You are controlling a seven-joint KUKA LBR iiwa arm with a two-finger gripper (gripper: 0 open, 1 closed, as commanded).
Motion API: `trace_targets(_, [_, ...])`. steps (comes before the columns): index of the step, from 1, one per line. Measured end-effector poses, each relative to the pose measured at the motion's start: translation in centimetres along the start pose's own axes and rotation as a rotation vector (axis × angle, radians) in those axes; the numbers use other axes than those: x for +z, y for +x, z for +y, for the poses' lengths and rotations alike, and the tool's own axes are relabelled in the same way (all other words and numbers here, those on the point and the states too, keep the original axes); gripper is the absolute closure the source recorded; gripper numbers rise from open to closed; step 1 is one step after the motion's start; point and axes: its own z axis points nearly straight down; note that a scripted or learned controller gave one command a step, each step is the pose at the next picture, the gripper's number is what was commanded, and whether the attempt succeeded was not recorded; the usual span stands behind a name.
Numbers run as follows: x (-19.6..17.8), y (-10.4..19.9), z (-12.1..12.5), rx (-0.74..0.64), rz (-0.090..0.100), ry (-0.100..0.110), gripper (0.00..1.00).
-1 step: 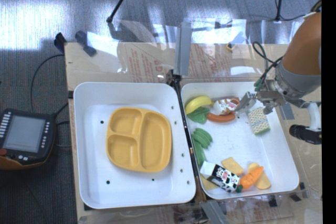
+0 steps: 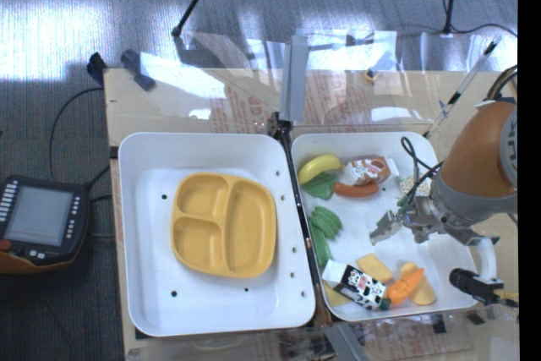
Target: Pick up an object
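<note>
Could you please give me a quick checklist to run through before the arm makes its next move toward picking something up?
1. Gripper over the right bin: ok.
2. Something between its fingers: not ok, nothing seen there.
3. Bare floor under the gripper: ok.
4. Nearby targets apart: not ok, carrot touches milk carton.
5. Yellow tray lies flat in the left bin: ok.
6. Gripper height above bin floor: cannot tell.

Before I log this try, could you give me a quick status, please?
Tool over right bin, holding nothing. Toy food untouched below. Carrot, milk carton nearby.
</note>
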Motion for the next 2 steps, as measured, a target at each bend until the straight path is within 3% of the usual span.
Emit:
trace_targets(1, [-1.1, -2.8, -4.5, -0.038, -0.003, -0.011, 0.00])
trace_targets(2, [1.7, -2.3, -3.8, -0.158, -0.005, -0.027, 0.00])
